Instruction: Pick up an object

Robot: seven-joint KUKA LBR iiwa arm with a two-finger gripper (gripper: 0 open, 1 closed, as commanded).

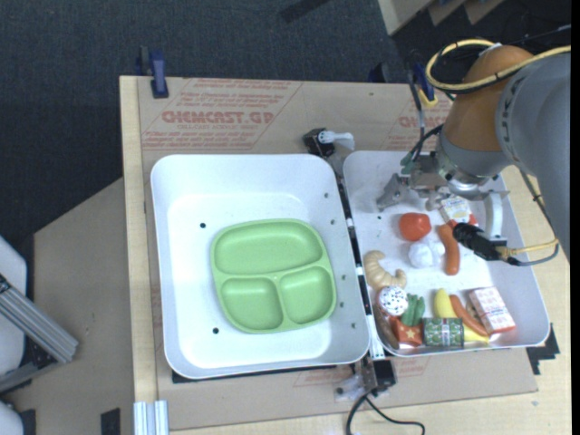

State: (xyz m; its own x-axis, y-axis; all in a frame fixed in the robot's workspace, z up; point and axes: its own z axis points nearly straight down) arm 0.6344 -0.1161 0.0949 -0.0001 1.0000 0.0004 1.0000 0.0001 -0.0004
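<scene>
Just below jaws (441, 208): red tomato (415, 226)

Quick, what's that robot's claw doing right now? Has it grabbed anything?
Gripper: over the right bin, above the red tomato; whether it grips anything cannot be told.

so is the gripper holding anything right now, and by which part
Cannot be told. The gripper sits low in the right bin above the red tomato, but nothing shows between its fingers.
</scene>
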